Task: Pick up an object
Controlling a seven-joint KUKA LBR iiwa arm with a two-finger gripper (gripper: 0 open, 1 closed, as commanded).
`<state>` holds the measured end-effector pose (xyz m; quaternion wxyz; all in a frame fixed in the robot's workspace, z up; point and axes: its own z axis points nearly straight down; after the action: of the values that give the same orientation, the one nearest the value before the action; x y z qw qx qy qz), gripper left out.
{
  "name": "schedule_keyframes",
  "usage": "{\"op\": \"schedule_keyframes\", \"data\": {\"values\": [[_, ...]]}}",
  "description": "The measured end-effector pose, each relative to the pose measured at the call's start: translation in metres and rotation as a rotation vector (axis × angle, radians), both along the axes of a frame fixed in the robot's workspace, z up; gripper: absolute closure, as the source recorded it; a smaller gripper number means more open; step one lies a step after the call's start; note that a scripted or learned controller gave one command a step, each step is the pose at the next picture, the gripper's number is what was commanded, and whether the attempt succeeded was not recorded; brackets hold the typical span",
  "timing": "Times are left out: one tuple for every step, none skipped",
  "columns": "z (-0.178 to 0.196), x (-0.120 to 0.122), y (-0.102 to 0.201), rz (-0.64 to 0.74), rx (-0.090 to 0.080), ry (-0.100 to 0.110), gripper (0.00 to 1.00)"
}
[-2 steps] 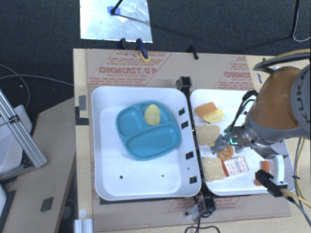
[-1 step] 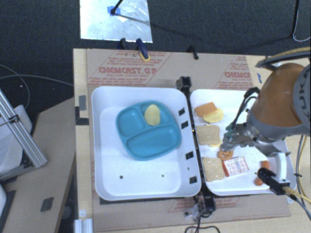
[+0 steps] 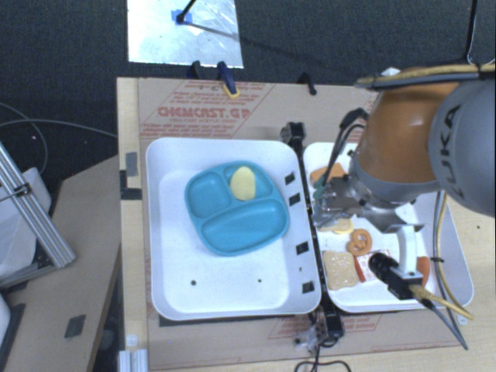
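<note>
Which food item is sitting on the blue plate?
The yellow lemon-like piece, in the blue plate's upper right compartment. The pretzel and cracker lie in the right bin.

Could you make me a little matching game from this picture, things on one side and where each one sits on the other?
Things:
1. yellow lemon-shaped piece
2. blue divided plate
3. pretzel
4. slice of bread

Places:
A. lying in the left bin
B. in the right bin, just below the arm's wrist
C. in a small upper compartment of the plate
D. near the right bin's front-left corner

Pairs: 1-C, 2-A, 3-B, 4-D
</note>
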<state>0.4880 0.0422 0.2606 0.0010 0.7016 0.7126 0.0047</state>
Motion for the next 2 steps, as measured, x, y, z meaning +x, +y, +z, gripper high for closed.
{"op": "schedule_keyframes", "data": {"values": [[-0.005,-0.001,-0.051,-0.018,-0.007,0.005,1.0],[0.052,-0.001,0.022,-0.003,-0.001,0.001,1.0]]}}
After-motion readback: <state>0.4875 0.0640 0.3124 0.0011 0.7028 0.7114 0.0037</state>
